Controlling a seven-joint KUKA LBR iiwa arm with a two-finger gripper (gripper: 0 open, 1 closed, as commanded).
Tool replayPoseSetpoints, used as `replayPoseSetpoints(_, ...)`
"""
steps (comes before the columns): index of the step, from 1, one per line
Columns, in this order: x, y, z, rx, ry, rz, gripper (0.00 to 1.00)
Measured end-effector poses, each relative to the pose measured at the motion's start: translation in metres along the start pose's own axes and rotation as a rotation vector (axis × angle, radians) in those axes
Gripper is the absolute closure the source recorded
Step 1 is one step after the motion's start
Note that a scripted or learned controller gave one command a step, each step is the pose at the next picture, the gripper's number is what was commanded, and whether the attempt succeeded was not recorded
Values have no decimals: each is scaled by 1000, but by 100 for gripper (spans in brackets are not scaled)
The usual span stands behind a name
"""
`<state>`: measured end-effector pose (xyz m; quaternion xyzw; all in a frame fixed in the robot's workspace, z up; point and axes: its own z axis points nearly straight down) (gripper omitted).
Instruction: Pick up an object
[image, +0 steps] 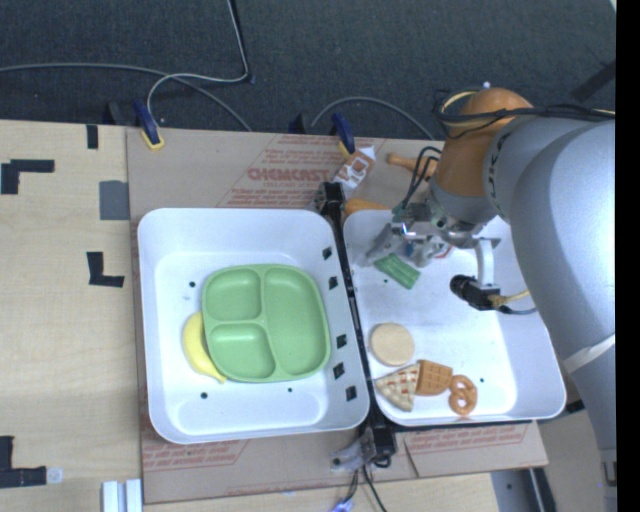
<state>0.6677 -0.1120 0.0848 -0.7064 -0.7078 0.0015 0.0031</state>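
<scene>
Gripper (398, 250) sits low in the far part of the right bin (520, 345), close to the divider between the two bins, with the orange-banded wrist above it. A small green object (398, 271) lies right at the fingertips; whether it is between the fingers or merely beside them is not resolvable from this slanted view, and I cannot tell if the gripper is apart or together (metal parts and shadow merge there). Other candidates in the same bin: a round tan biscuit (392, 344) near the divider, then along the near edge a waffle piece (398, 387), a cone-like pastry (433, 376) touching it, and a pretzel (462, 393) just beside that. Left bin (160, 300) holds a green divided plate (266, 322) with a yellow banana (197, 347) tucked against its left side. Judgement: attempt is at the grasp stage on the green object, nothing confirmed held. Risks from here: the green object looks flat and tilted, so a closing pinch may skate over it or nudge it toward the bin wall; proximity to the divider leaves little room, so a finger could catch the rim; a lift without a firm hold would come up empty. Cables lie on the desk (60, 300) beyond the bins, well apart from the work.
</scene>
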Motion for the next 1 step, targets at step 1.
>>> replayPoseSetpoints(1, -1, 0, -10, -1, -4, -2, 100)
